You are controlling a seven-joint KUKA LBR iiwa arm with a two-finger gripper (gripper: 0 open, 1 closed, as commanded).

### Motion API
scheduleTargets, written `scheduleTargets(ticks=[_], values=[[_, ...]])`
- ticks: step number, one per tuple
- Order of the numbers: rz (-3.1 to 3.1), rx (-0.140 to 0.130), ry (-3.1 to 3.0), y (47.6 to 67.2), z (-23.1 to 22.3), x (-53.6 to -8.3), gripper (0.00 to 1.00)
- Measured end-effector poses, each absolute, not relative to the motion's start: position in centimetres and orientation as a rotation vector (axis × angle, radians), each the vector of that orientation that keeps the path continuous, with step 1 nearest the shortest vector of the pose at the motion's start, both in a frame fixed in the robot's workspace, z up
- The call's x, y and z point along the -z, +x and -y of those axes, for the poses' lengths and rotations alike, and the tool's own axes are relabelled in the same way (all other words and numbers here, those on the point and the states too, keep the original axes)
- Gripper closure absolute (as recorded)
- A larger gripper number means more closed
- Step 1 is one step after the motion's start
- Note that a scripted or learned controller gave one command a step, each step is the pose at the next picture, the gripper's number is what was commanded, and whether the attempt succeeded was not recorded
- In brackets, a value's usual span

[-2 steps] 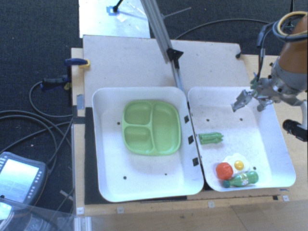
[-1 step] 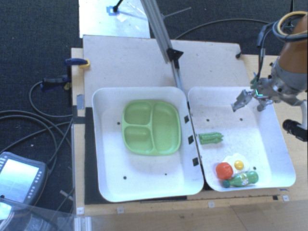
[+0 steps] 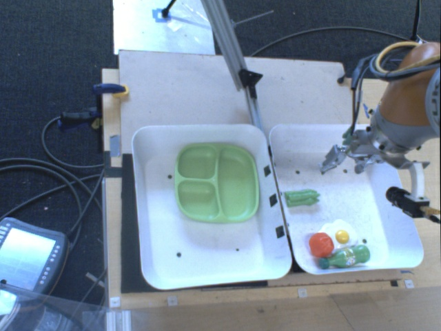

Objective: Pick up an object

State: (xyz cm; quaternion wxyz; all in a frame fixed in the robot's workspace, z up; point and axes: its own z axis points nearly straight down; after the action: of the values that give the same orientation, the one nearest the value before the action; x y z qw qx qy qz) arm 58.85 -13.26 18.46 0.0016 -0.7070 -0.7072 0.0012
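Note:
In the right bin (image 3: 296, 140) lie a green pepper-like piece (image 3: 302, 197), a red tomato (image 3: 320, 244), a fried egg (image 3: 339, 234) and a green bottle (image 3: 346, 256). The last three cluster near the bin's front edge. My gripper (image 3: 335, 158) hangs over the back part of the right bin, above and to the right of the green piece, with nothing between its fingers. Its fingers point left and look spread apart.
The left bin (image 3: 148, 205) holds a green divided plate (image 3: 217, 183). A slanted metal pole (image 3: 227, 36) crosses the back of the bench. Cables and a blue clamp (image 3: 110, 88) lie at the left. A black attachment (image 3: 406, 201) sticks out below the wrist.

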Motion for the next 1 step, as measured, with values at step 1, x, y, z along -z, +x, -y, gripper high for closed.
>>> scheduleTargets(ticks=[1], values=[[2.22,-0.003,-2.22,59.41,13.17,-14.08,0.0]])
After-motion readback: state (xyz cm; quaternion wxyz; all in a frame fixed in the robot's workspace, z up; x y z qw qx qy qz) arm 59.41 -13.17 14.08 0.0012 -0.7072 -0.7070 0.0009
